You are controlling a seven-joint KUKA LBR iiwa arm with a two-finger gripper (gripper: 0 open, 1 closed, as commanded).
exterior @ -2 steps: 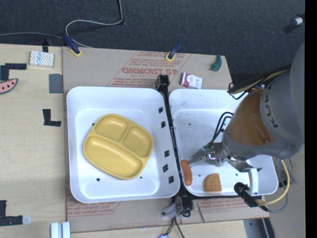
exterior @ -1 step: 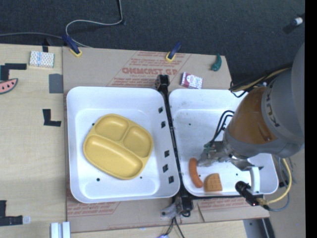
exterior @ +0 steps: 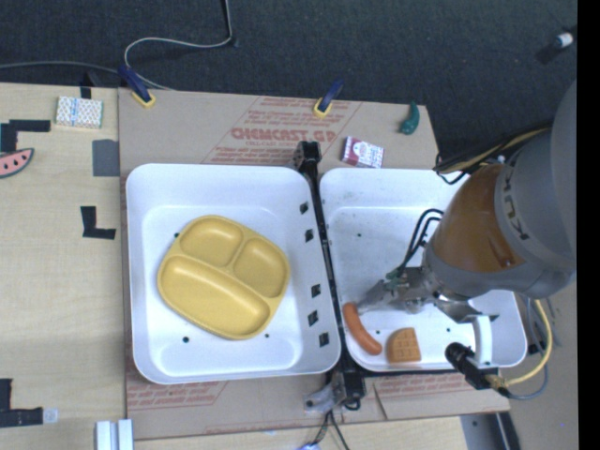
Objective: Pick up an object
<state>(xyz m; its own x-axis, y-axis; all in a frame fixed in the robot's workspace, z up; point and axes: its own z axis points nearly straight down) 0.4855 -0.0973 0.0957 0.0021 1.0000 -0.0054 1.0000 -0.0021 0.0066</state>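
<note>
While the gripper [exterior: 401, 289] hangs over the right bin [exterior: 375, 200], its opening impossible to judge, the sausage [exterior: 362, 329] lies at its seven o'clock near the bin's front-left corner, waffle [exterior: 404, 346] just beside it.

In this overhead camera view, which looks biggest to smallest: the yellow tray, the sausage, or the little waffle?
1. Yellow divided tray, by far.
2. Sausage and waffle: look about alike, the sausage longer, the waffle wider.

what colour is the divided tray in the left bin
Yellow. The divided tray shows best in the camera view, lying in the left bin.
</note>
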